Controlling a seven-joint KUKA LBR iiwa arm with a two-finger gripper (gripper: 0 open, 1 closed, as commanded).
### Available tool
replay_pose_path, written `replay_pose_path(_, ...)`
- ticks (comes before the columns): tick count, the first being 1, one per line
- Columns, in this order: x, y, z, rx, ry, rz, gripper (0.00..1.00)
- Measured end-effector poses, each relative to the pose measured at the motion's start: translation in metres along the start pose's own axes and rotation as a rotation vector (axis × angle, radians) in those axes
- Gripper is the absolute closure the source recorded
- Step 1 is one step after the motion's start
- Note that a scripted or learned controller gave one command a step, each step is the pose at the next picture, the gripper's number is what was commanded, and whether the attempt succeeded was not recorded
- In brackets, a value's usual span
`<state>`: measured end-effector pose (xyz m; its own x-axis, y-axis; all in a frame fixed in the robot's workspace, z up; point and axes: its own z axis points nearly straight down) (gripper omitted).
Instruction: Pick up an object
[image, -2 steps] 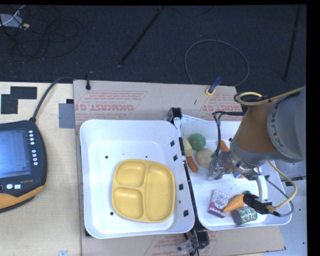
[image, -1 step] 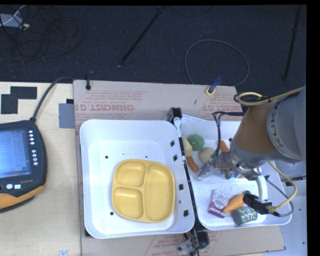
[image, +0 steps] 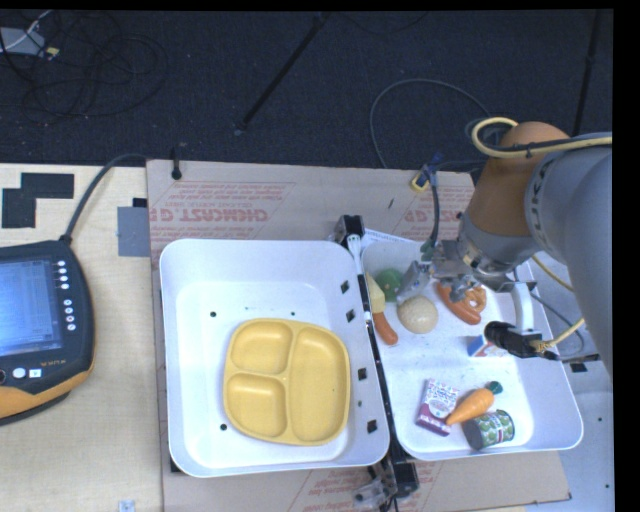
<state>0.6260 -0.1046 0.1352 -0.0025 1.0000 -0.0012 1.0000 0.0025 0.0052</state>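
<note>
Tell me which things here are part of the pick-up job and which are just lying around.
Part of the job:
gripper, low in the right bin
cream ball
orange sausage
carrot
green can
purple packet
green vegetable

Lying about:
yellow divided plate in the left bin
teach pendant
cardboard sheet

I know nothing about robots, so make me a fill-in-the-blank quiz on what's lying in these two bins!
1. The yellow divided plate lies in the ____ bin.
2. The plate has ____ compartments.
3. The toy carrot lies in the ____ bin, between the small purple packet and the green can.
4. The arm's band is coloured ____.

Missing words: left; three; right; orange
</note>
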Motion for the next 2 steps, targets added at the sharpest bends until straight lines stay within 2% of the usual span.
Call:
replay_pose_path(1,0.008,0.018,0.049,0.005,-0.004,0.003,0.0)
replay_pose_path(2,-0.012,0.017,0.049,0.008,0.001,0.003,0.0)
